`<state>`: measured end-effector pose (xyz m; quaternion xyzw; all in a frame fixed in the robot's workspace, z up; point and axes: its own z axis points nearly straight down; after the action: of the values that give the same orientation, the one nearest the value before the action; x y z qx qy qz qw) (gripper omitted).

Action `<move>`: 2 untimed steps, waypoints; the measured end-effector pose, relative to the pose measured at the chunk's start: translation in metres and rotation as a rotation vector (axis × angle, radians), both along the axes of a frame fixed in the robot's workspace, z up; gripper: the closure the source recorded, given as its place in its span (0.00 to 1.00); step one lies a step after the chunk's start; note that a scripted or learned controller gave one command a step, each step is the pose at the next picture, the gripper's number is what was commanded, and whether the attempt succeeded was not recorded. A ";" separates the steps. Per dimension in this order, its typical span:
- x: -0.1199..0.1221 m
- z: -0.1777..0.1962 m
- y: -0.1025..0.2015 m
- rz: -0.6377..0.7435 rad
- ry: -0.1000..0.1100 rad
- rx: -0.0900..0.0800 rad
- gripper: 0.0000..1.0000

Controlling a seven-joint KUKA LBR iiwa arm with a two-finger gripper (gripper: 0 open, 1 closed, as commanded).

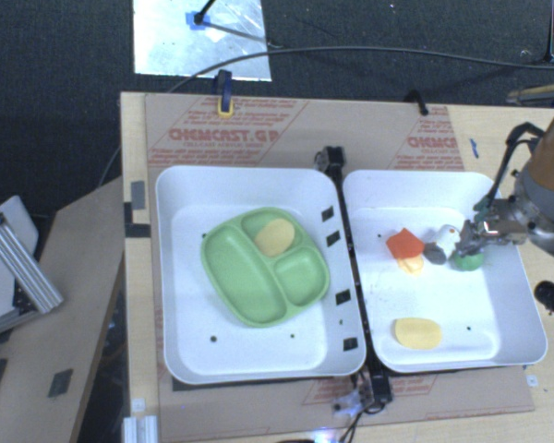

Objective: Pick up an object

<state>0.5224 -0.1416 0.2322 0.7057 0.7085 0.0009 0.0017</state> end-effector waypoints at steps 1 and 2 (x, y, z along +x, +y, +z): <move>0.009 -0.005 0.043 0.005 0.002 0.002 1.00; 0.030 -0.007 0.097 0.007 0.000 0.002 1.00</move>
<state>0.5520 -0.0447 0.2247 0.7032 0.7109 0.0018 0.0008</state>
